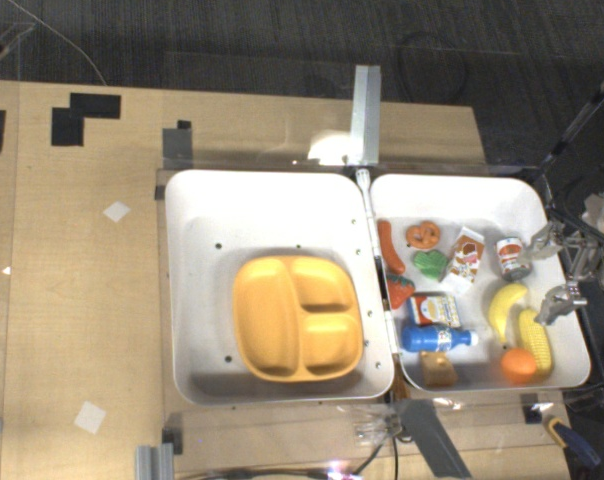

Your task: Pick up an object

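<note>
The gripper sat at the right rim of the right bin, its metal fingers spread apart and closed on nothing. Just inboard of the lower finger lay a corn cob, touching a banana on its far side, with an orange at the cob's near end. Beside the upper finger stood a small red-and-white can. Farther from the gripper were a small carton, a green toy, a round orange cookie-like piece, a white and red packet, a blue bottle lying on its side and a brown block. A red chilli and a strawberry lay along the far wall. Well beyond, the left bin held a yellow divided plate.
</note>
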Controlling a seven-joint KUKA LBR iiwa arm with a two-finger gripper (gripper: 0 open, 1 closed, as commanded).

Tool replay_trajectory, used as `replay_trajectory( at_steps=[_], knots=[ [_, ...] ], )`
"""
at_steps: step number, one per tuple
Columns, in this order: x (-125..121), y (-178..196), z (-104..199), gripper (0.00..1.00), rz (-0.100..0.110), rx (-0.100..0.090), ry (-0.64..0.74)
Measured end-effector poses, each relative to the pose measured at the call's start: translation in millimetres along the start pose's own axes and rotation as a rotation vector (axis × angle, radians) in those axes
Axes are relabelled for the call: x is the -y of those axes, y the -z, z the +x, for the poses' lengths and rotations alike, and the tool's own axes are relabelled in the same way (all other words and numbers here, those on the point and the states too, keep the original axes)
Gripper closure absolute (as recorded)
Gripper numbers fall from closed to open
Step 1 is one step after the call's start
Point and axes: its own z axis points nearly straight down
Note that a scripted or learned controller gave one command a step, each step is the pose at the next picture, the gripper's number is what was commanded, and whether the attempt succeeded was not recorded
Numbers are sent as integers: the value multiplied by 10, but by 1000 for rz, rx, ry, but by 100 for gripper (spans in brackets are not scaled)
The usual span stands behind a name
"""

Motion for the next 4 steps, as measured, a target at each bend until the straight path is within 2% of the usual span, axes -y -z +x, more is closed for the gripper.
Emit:
replay_trajectory(
  at_steps=[1,2,3,4],
  knots=[
    [55,-1436,172,0,1,1,-40],
    [-98,-1486,157,0,0,5,-525],
    [105,-1515,-1025,0,-1,5,-769],
    [100,-1371,-1063,100,-1,16,-761]
  ],
)
